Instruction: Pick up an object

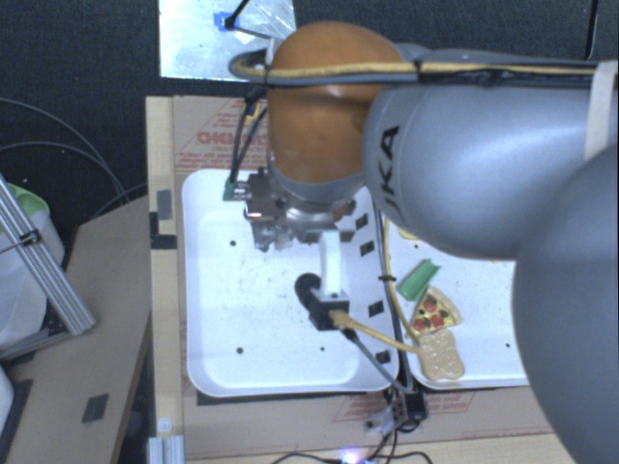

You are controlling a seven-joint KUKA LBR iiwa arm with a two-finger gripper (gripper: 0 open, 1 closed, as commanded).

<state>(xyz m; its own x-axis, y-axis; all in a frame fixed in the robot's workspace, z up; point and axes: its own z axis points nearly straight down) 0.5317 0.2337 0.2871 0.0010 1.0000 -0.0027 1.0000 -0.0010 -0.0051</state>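
My gripper (274, 232) hangs low over the upper middle of the left white bin (218, 351), under the orange band of the arm. The wrist body covers the spot beneath it, and I see nothing held. In the right bin (488, 361), near its left wall, lie a green flat piece (418, 278), a toy pizza slice (432, 313) and a tan cracker-shaped piece (442, 356). All three sit well to the right of the gripper.
The big grey arm covers most of the right bin. A divider with black clips (375, 307) runs between the bins. A cardboard sheet (208, 138) lies under the bins, and a metal frame (39, 269) stands off the bench at left.
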